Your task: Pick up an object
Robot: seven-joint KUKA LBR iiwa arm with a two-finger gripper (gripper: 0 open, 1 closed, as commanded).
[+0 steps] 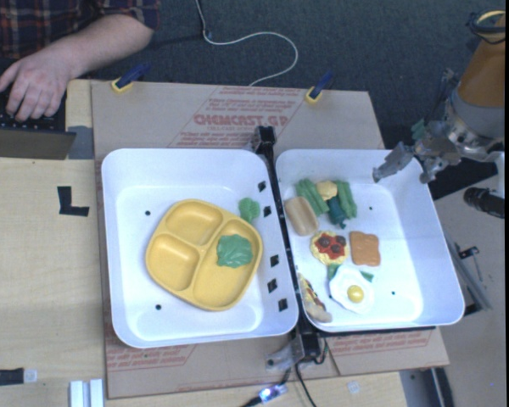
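Note:
The right bin holds several toy foods: a hot dog bun, green beans, a yellow piece, a pizza slice, a brown toast, a fried egg and a taco. In the left bin lies a yellow divided plate with a green leaf on it, and another green piece sits beside it. My gripper hangs over the right bin's upper right rim, above and apart from the foods, with nothing seen between its fingers.
A person's arm and hand rest at the top left by a keyboard. A white cable loops behind the bins. Blue-yellow clamps hold the cardboard base. The arm's orange-banded wrist is at the right.

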